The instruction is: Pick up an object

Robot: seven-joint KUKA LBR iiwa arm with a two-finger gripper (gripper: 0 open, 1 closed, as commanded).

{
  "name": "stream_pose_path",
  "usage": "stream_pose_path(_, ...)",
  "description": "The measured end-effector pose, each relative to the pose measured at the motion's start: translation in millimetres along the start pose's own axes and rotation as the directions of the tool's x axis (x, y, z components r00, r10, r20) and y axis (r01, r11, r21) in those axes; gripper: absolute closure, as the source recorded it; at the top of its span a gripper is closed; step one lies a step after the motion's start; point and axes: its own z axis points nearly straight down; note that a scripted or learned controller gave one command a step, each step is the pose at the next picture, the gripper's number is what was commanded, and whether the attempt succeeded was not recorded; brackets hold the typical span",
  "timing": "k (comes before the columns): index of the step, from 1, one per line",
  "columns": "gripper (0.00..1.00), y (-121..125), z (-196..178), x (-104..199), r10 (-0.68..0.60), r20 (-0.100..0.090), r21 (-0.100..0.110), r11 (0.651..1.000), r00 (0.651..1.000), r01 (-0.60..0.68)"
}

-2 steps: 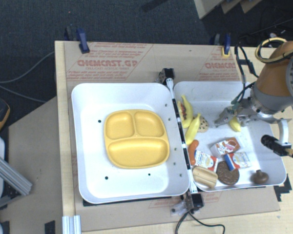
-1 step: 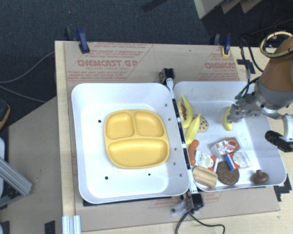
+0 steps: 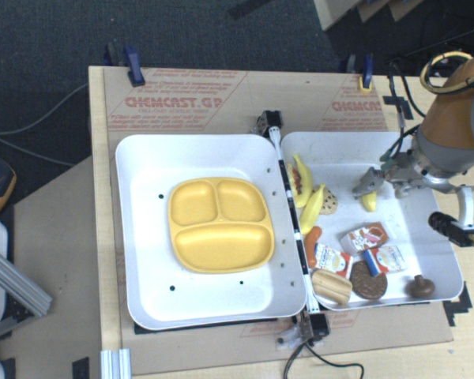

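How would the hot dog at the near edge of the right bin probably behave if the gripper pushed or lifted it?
The hot dog looks like a moulded toy, so it is probably stiff and light. Its rounded, long shape suggests it may roll sideways when pushed. Lying against the brown round piece and the bin wall, it may leave the fingers little room.

A yellow divided plate [image 3: 220,225] is being displayed mid-left bin [image 3: 134,235], while the gripper [image 3: 371,186] is being poised above toy food near the right bin's [image 3: 450,271] far edge.

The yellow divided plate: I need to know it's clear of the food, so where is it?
The yellow divided plate lies alone in the middle of the left bin, apart from the toy food in the right bin.
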Motion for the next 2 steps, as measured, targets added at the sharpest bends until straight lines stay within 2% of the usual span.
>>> stream_pose_path(1,0.0,7.5,27.3,25.1,-0.002,-0.003,0.006,1.0,1.0,0.002)
stream_pose_path(2,1.0,8.4,15.0,23.7,-0.001,-0.001,0.001,1.0,1.0,0.001)
